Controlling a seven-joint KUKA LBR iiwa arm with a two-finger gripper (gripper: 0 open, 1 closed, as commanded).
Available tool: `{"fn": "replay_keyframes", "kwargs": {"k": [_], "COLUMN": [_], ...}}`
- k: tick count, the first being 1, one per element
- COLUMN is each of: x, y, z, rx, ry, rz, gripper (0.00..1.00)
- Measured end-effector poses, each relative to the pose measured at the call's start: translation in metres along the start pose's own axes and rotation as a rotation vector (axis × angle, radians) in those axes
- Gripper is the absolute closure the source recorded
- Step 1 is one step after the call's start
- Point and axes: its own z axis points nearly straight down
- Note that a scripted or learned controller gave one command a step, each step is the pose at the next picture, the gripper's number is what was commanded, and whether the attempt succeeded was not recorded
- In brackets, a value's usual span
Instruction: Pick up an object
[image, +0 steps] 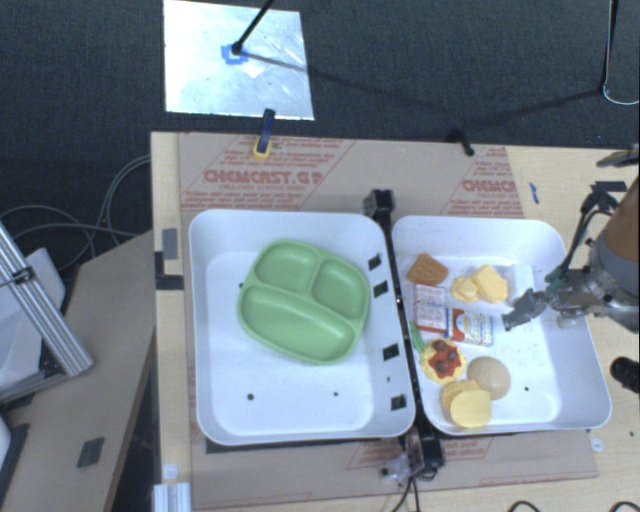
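Pincer (522, 312) over right bin (580, 395), spread unclear, holding nothing visible, near packet (472, 327), yellow pieces (481, 286).

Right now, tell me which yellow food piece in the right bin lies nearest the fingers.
The pale yellow chunk at the bin's upper middle, just left of the fingers; the round yellow piece sits farther off at the bottom.

A grey robot arm (618, 262) enters the camera view from the three o'clock edge, its wrist angled toward nine o'clock. Its gripper (522, 308) juts out low from the wrist, the dark tips pointing toward about eight o'clock. Nothing is visible between the tips.
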Motion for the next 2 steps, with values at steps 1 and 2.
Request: {"fn": "replay_keyframes", "kwargs": {"k": [1, 2], "x": [0.0, -0.005], "y": [0.003, 0.006], "z": [-0.006, 0.055], "rx": [-0.012, -0.008], "ry": [-0.003, -0.002], "rz": [-0.004, -0.001], "gripper": [0.0, 0.0]}}
